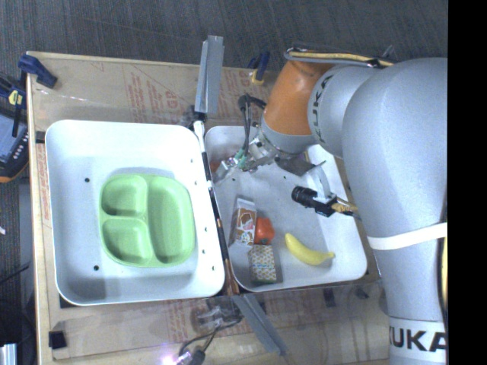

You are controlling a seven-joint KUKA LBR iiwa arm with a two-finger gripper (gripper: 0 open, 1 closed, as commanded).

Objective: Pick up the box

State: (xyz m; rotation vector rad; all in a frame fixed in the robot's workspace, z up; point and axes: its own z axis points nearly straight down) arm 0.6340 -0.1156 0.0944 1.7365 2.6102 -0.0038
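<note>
Camera view is looking down at a slant on a wooden worktop (114, 90) that is carrying two shallow white bins side by side. The left bin (65, 158) is holding a pale green divided tray (148, 219), which is lying flat near its middle with three compartments facing up.

The right bin (346, 238) is holding the small things. The patterned box (263, 265) is lying flat near the bin's front edge, towards the left wall. Just behind it a brown packet (244, 225) is lying lengthwise along that left wall, and a red round fruit (263, 230) is sitting against the packet's right side, just above the box. A yellow banana (308, 251) is lying to the right of the box, a little apart from it, curving along the bin floor.

The grey arm (388, 150) is reaching in from the right, its orange band (293, 101) hanging over the back of the right bin. The gripper (234, 162) is pointing down into the bin's back left corner, close to the wall between the two bins and well apart from the box. Whether it is open or closed is something I cannot tell, as its tip is showing as a small, cluttered patch.

A blue clamp (34, 67) is gripping the worktop's back left corner.
</note>
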